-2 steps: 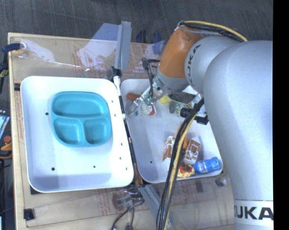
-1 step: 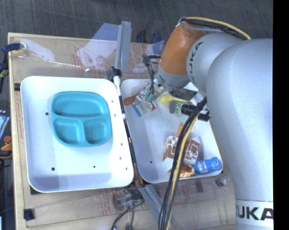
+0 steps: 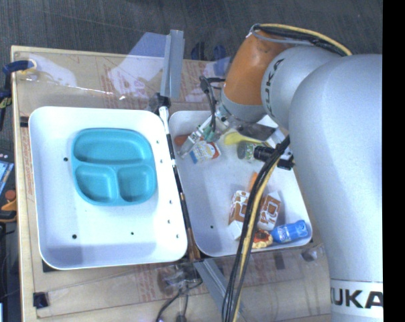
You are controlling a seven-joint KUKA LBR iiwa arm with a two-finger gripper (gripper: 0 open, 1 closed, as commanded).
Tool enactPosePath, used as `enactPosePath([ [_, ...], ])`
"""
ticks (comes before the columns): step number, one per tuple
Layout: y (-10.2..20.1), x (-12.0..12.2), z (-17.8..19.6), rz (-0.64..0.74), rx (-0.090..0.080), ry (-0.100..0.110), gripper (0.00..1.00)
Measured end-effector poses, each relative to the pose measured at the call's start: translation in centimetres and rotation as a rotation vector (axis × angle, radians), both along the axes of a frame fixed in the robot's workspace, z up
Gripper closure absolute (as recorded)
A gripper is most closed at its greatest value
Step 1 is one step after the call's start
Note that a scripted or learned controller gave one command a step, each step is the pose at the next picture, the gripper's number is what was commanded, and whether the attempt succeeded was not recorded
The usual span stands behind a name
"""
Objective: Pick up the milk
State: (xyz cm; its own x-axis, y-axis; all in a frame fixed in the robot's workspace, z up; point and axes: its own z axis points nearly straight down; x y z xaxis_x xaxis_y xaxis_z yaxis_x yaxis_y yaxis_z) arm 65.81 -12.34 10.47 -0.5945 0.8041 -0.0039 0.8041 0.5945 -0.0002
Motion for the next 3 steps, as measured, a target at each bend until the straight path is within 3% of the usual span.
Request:
enactPosePath([
  [1,0.09,0.06,0.96,0.004,0.000,-0.001,1.00],
  [2,0.12,0.06,0.95,0.005,0.000,-0.001,0.00],
  [3,0.20,0.12,1.90,0.009,0.001,-0.003,1.00],
])
